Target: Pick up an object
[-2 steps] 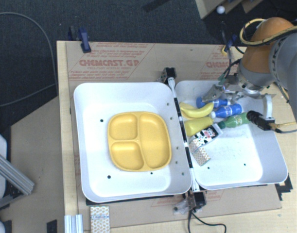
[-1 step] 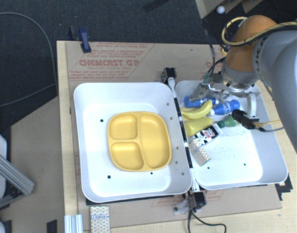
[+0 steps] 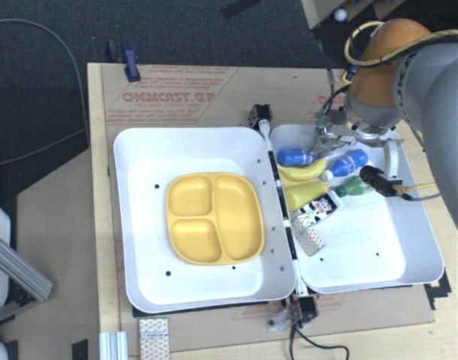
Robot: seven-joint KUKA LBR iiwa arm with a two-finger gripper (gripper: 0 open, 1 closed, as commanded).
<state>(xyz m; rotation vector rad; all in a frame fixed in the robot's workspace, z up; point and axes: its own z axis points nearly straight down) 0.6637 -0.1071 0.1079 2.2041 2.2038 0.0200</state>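
Note:
The right bin holds a cluster of objects at its back left. There is a blue cylinder, a yellow banana, a clear bottle with a blue label and a green item. In front of them lie a yellow wedge, a black patterned box and a checkered block. My gripper hangs low over the back of this bin, just above the bottle and banana, under the orange wrist band. Nothing is visibly held.
The left bin holds a yellow divided plate. A black divider clamp sits between the bins at the back. A blue clip is on the bench's far left corner. The arm's grey body covers the right bin's back right corner.

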